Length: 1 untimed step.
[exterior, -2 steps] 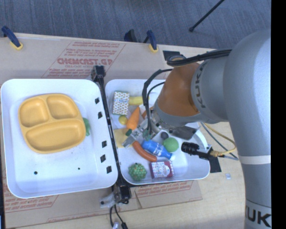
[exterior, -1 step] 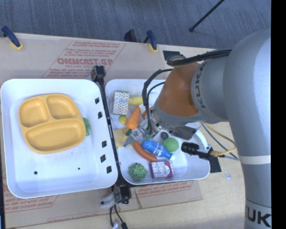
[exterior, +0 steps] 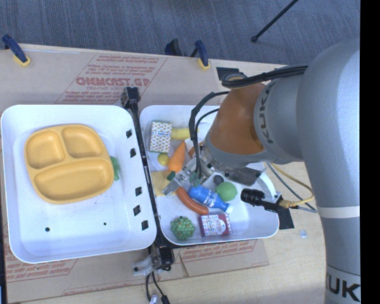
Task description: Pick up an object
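There is one camera, fixed overhead and looking down on the bench (exterior: 82, 75) at a slant, its far edge toward the top of the picture and its near edge at the bottom. It stands back enough to take in both white bins whole: the left bin (exterior: 12, 233) and the right bin (exterior: 259, 230), side by side. Grey carpet (exterior: 114, 11) shows beyond the bench's far edge. The arm (exterior: 323, 125) comes in from the right and looms large, closer to the lens than the bins beneath it.

Yellow tray (exterior: 69, 162); orange carrot (exterior: 177, 157); green broccoli (exterior: 182, 228); blue bottle (exterior: 208, 198); white bins (exterior: 19, 233).
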Available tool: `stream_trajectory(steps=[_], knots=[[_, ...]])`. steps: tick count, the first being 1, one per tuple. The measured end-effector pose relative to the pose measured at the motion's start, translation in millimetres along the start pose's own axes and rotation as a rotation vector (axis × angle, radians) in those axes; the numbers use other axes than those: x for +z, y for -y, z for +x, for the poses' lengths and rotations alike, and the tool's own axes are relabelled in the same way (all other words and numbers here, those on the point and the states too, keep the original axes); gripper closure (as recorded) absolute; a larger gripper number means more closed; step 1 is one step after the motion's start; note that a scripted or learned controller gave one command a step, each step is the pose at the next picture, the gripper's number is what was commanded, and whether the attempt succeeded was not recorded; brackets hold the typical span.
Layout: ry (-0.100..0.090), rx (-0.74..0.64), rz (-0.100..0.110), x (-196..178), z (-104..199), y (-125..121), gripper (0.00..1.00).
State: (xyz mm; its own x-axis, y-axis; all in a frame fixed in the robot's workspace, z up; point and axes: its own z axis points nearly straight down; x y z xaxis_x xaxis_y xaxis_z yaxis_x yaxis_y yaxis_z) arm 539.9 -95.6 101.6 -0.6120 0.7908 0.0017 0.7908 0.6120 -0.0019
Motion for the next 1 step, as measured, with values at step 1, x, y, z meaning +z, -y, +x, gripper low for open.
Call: stream_trajectory(steps=[1], knots=[[0.0, 0.0, 0.0, 0.0, 0.0, 0.0, 0.0]])
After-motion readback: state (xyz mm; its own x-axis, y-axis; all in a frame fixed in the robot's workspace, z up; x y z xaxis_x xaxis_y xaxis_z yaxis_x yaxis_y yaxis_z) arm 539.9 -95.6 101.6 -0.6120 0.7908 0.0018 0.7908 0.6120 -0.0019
